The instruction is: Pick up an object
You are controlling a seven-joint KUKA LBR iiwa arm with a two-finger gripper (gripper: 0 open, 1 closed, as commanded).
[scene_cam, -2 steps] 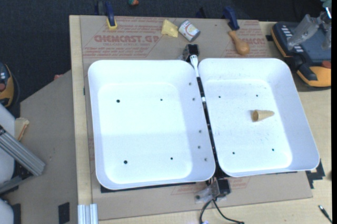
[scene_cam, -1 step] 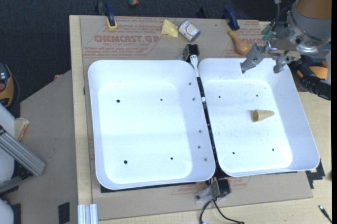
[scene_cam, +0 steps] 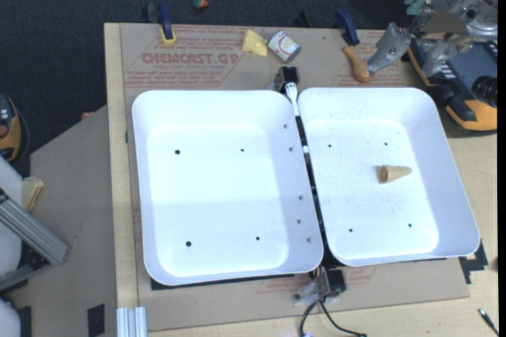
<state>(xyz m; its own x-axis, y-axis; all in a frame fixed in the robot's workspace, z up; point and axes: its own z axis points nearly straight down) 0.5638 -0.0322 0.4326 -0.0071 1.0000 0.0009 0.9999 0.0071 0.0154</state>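
Note:
A small tan cone-shaped object [scene_cam: 394,173] lies on its side in the right bin [scene_cam: 427,110], right of the bin's middle. The left bin [scene_cam: 150,169] holds nothing I can make out. My gripper [scene_cam: 387,51] hangs beyond the right bin's far edge, above the cardboard base, well apart from the cone. It points down and to the left, and nothing shows in it. The arm rises out of the view's top right corner.
On the cardboard behind the bins lie a yellow piece [scene_cam: 254,43], a small white box [scene_cam: 283,46] and an orange-tan piece [scene_cam: 357,64] just left of the gripper. Blue clamps [scene_cam: 164,20] [scene_cam: 344,23] grip the board's far edge. A black clip [scene_cam: 288,78] sits between the bins.

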